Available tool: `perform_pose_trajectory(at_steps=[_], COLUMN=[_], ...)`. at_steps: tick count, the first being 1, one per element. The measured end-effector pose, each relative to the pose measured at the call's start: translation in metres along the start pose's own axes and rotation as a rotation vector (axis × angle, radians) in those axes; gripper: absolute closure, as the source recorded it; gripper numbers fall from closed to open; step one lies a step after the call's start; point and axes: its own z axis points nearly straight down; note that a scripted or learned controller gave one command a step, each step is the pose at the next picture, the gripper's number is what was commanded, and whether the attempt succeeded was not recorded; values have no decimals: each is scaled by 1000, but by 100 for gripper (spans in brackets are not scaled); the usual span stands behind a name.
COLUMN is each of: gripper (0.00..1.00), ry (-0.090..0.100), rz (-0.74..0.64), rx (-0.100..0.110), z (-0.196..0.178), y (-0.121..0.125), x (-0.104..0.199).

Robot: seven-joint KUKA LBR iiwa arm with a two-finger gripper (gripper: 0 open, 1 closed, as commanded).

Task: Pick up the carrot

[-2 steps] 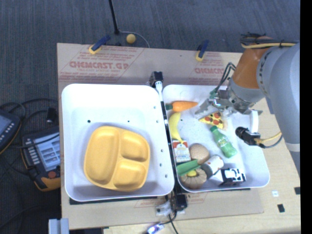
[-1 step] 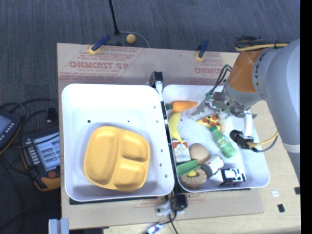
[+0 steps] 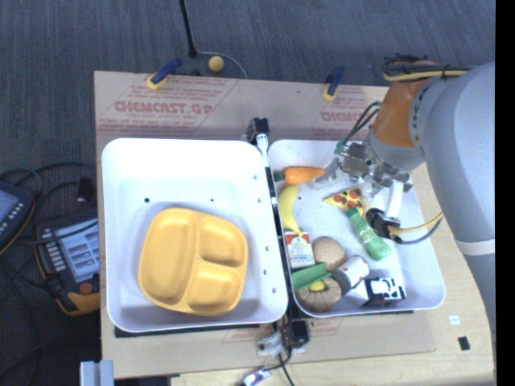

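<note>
In the right bin, upper half: gripper [image 3: 348,166], low over the toys
Grip: cannot tell from this angle
Carrot [image 3: 303,175]: orange, lying just left of the gripper, near the bin's top edge
Banana [image 3: 287,207]: below the carrot
Right bin [image 3: 429,284]: white, crowded with toy food
Left bin [image 3: 121,167]: holds a yellow divided tray [image 3: 193,259]

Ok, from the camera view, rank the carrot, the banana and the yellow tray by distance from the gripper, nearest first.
Measured from the gripper, in the right bin's far part:
1. Carrot, just to its left, at the bin's far edge.
2. Banana, further left and nearer the camera, along the divider.
3. Yellow tray, in the left bin.
</note>
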Motion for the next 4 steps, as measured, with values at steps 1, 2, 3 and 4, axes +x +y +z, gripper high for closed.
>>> perform_pose_trajectory(at_steps=[1, 2, 3, 4], gripper=[0, 0, 0, 0], ry=[3, 1, 1, 1], rz=[119, 390, 676, 756], rx=[-1, -1, 2, 30], z=[-1, -1, -1, -94], y=[-19, -26, -29, -31], x=[10, 22, 29, 106])
